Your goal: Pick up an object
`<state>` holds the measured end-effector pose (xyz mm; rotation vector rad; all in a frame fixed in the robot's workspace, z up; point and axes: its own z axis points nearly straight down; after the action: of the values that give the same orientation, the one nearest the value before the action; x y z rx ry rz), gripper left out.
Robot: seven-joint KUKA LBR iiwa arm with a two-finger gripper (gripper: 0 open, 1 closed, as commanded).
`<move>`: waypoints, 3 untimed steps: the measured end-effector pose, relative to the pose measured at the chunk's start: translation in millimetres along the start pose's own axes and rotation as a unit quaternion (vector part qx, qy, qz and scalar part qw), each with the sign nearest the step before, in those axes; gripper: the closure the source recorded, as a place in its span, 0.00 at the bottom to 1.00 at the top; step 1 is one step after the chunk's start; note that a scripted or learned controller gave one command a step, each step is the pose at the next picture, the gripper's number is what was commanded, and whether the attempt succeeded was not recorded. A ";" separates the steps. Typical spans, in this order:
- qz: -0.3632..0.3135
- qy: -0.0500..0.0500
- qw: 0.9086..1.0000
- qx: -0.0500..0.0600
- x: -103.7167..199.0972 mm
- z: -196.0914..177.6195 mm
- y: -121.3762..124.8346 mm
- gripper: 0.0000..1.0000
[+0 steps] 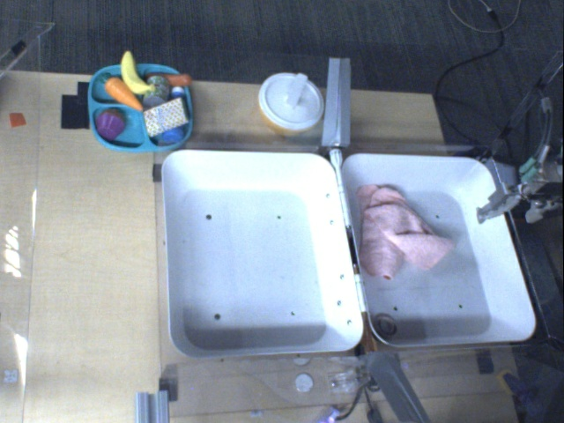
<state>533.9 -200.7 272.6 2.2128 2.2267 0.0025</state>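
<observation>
Cloth [398,232], pink and crumpled, lay in the right bin [493,320], a bit left of the middle, near the wall next to the left bin [256,333]; it was the only soft thing there, so it was my guess for what to pick up; a small dark round thing [385,327] sat in the near left corner of the same bin, and I could not tell what it was.

The gripper [504,203] was at the right rim of that bin, well apart from the cloth; it held nothing; it was too small and blurry, so I could not tell how its jaws stood.

To do this step well, I think the arm should move left over the cloth and come down on the thick, bunched part near the middle; a flat edge would likely slip out; the jaws should go low enough to pinch a fold, but not scrape the bin floor.

The cloth's long way ran from the far left to the near right; the far end looked narrow and folded; the near end spread wide and pointed to the right; a pinch across the long way, not along it, should hold better, I think.

On the bench, behind the bins, stood a blue tray [132,139] of toy food and a white lid [292,100].
</observation>
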 end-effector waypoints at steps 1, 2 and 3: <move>-0.062 0.000 0.998 0.000 28.2 82.5 26.9 0.00; -0.115 -0.001 0.993 -0.004 38.3 173.6 36.1 0.00; -0.152 -0.003 0.988 -0.008 60.8 178.9 69.2 0.00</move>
<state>603.3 -139.6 93.9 1.8388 2.5246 0.0136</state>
